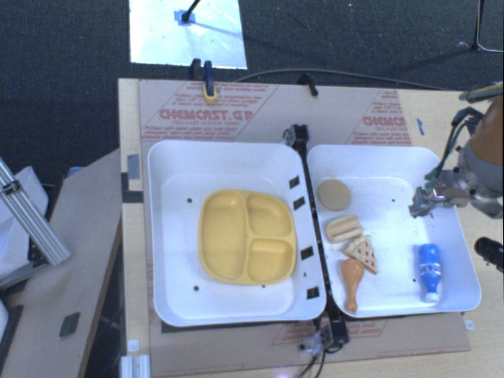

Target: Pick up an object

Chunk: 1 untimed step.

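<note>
The right bin (pixel 394 168) holds a round tan cookie (pixel 334 194), a hot dog bun (pixel 343 228), a pizza slice (pixel 363 253), a chicken drumstick (pixel 351 283) and a blue bottle (pixel 428 271) lying near the right wall. My gripper (pixel 420 204) hangs over the bin's right side, above and a little left of the blue bottle, well to the right of the cookie. Nothing shows between its fingers.
The left bin (pixel 169 179) carries a yellow divided plate (pixel 246 236). A black divider with clips (pixel 307 211) runs between the bins. The arm (pixel 484 172) comes in from the right edge. Cardboard (pixel 236 109) lies under both bins.
</note>
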Each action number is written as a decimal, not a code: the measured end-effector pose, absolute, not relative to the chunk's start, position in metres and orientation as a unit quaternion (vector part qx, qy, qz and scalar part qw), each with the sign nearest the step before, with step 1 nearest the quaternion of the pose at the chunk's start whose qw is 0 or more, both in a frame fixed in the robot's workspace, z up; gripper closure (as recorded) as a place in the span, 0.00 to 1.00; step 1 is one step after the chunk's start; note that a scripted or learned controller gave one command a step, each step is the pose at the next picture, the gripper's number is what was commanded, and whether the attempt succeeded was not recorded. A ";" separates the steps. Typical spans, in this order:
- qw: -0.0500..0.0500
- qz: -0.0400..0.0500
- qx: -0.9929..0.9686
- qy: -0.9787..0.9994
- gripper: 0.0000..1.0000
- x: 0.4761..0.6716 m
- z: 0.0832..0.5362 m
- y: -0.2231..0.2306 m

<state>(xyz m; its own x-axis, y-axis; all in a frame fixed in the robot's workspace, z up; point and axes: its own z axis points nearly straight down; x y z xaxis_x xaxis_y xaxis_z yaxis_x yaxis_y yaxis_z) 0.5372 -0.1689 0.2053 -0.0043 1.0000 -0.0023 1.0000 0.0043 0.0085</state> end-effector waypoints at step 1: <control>0.004 0.002 0.705 0.709 1.00 0.530 0.264 -0.172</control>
